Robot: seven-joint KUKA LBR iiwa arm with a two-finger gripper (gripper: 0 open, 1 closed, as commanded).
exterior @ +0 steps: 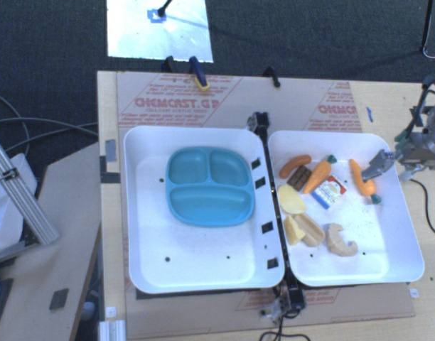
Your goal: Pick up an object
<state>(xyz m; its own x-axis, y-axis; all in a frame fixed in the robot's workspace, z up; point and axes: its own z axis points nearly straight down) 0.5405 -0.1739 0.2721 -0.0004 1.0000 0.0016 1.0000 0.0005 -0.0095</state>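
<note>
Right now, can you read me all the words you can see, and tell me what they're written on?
"CHEMCAST GP": red print on the board behind the bins, left side.
"CHEMCAST": red print again on the board's right side, partly cut off.
The small red and white packet in the right bin: print too blurred to read.
</note>
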